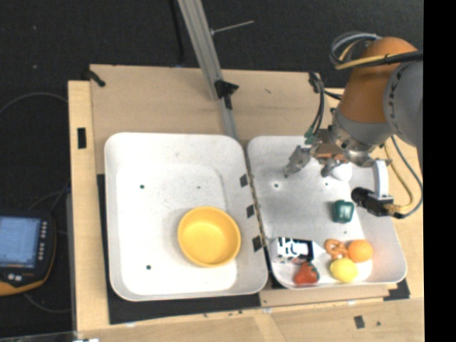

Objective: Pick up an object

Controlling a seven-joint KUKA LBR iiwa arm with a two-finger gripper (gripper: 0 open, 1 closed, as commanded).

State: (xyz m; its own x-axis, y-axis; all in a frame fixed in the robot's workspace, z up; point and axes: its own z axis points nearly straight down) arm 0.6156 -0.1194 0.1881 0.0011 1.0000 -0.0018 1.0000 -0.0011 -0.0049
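Observation:
My gripper (pixel 311 165) hangs over the far part of the right bin (pixel 285 198), its two grey fingers spread open with nothing between them. A small green object (pixel 343 211) lies in the bin to the gripper's near right. Along the bin's near edge sit an orange (pixel 360 251), a yellow lemon (pixel 343 269), a red strawberry (pixel 306 274), a small orange pretzel-like piece (pixel 333 246) and a black-and-white box (pixel 294 249). All of them are apart from the gripper.
The left bin (pixel 142 169) holds a yellow bowl (pixel 209 236) near its front right. A slanted metal pole (pixel 206 48) rises behind the two bins. Black cables (pixel 374 201) hang off the wrist over the right bin's right edge.

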